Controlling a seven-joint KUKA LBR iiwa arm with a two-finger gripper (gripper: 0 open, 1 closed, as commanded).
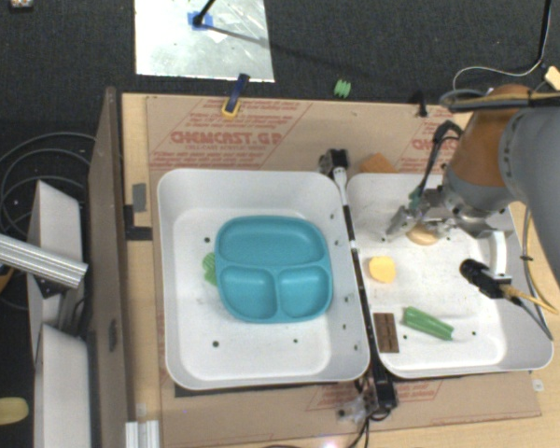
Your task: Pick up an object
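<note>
My gripper point(416, 220) hangs low over the back of the right bin point(504, 343), on the grey arm with its orange band that comes in from the right. Just below and in front of it a small tan, rounded object point(423, 237) lies on the bin floor, partly hidden by the gripper; I cannot tell whether they touch. A yellow piece point(382, 269) lies left of the bin's middle. A green elongated object point(427, 324) rests near the front, and a brown block point(385, 332) lies by the front left corner.
The left bin point(182, 250) holds a blue divided plate point(273, 267) with a small green thing point(209, 267) poking out from its left edge. A dark ridge point(351, 250) separates the two bins. Cardboard point(252, 129) lies behind them.
</note>
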